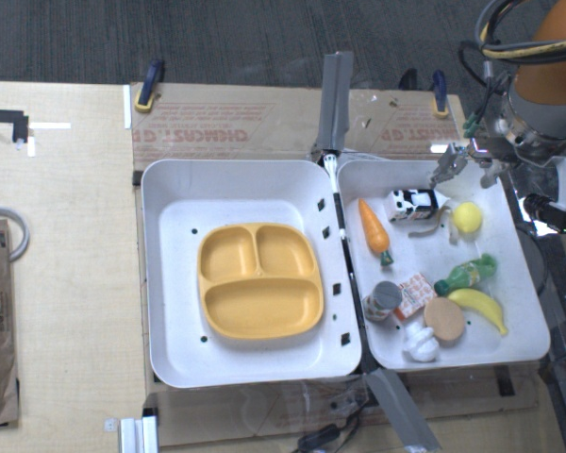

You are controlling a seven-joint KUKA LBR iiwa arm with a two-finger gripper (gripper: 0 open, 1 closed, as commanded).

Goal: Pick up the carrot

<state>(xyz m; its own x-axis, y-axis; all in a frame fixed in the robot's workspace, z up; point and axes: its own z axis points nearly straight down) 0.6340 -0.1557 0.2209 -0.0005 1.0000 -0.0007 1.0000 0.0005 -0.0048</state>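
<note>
The orange carrot (374, 229) with its green stub lies lengthwise along the left side of the right bin (528, 343), close to the divider. My gripper (469, 170) hangs over the bin's far right corner, above and to the right of the carrot and well apart from it. It is open, with nothing between its fingers. A black-and-white toy cow (413, 206) sits between the gripper and the carrot.
The right bin also holds a lemon (467, 217), a green bottle (467, 274), a banana (483, 308), a tan disc (444, 319), a grey can (385, 298), a red-and-white packet (416, 291) and a white lump (420, 344). A yellow divided plate (261, 279) lies in the left bin (160, 253).
</note>
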